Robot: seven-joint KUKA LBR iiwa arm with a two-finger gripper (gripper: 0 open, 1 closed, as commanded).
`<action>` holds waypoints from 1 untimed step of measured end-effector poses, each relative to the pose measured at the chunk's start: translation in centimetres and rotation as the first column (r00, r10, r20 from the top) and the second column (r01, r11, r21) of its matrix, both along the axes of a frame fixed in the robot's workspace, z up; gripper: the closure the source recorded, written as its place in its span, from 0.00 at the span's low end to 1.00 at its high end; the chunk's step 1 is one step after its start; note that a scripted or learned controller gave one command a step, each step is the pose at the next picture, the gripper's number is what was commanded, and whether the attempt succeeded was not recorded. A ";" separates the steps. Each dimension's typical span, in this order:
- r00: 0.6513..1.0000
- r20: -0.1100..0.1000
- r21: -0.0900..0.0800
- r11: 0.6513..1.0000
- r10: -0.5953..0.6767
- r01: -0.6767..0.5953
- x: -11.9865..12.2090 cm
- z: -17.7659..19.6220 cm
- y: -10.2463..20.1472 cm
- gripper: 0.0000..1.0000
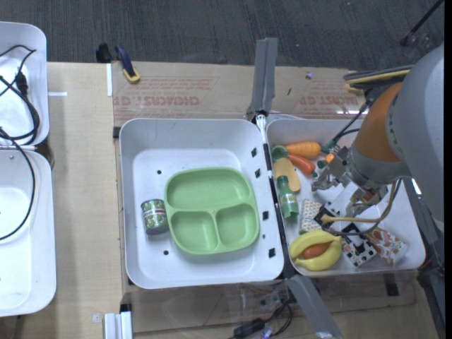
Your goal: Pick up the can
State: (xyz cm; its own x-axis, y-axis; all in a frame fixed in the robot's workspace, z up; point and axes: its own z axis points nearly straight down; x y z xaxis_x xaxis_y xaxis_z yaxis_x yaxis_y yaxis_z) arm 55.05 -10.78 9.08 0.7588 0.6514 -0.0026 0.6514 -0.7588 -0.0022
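Dark grey floor (212, 13) lies beyond the pale wooden bench (78, 189); printed cardboard (191, 94) covers its far edge.

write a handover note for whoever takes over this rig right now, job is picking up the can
Gripper: over the right white bin, close to the orange carrots. This view does not tell whether it is open or shut.
Can: the small cylindrical metal can with a green label sits in the left white bin, right beside the left edge of the light green divided plastic plate, far from the gripper.
Done: nothing yet; the can is not picked up.
Left: bring the arm across to the left bin, grasp the can, lift it.
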 end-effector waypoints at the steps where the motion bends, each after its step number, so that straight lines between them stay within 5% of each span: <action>1: 1.000 -0.001 -0.001 1.000 -0.001 0.001 6.7 0.0 -4.9 0.00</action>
